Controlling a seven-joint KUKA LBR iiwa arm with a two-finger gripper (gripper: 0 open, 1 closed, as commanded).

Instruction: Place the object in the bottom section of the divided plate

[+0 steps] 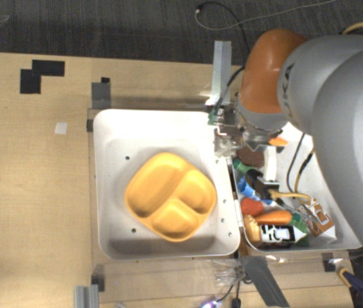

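A yellow divided plate (pixel 171 194) lies in the left white bin (pixel 114 140), with its small bottom section (pixel 176 222) nearest the bin's front wall. Nothing rests in any of the plate's sections. My gripper (pixel 253 154) hangs under the orange wrist band over the back left corner of the right bin (pixel 326 239), just right of the wall between the two bins. It is low among the clutter there, and the wrist hides what is beneath it.
The right bin holds several small items: an orange carrot-like piece (pixel 274 217), a red piece (pixel 252 206), blue pieces (pixel 248 188), a black-and-white packet (pixel 277 234) and a brown carton (pixel 320 220). The grey arm covers the bin's right side.
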